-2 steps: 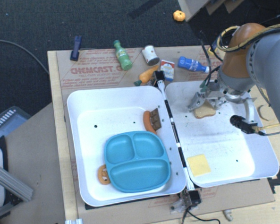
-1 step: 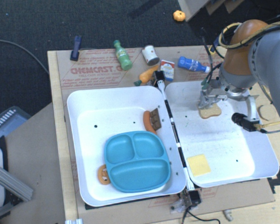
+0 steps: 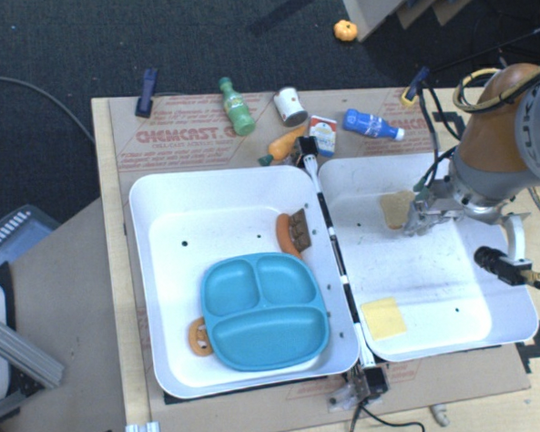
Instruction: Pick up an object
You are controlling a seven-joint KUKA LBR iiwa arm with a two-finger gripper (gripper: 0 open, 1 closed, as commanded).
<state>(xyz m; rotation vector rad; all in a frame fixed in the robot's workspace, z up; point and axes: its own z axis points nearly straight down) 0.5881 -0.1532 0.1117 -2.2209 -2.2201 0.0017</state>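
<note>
gripper [image 3: 416, 220] down in the right bin [image 3: 496, 334], right beside the tan piece [image 3: 395, 209] near its far edge.
can't tell how its pincer stands, too blurred; the piece looks flat, so a close may skid over it or shove it toward the wall.

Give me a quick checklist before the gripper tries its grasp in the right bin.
1. Gripper over the right bin: ok.
2. Target near: tan piece just left of the gripper: ok.
3. Piece between fingers: cannot tell.
4. Space around the piece: yellow square lies well apart, near the front: ok.
5. Piece off the bin wall: lies near the back wall, not against it: ok.
</note>
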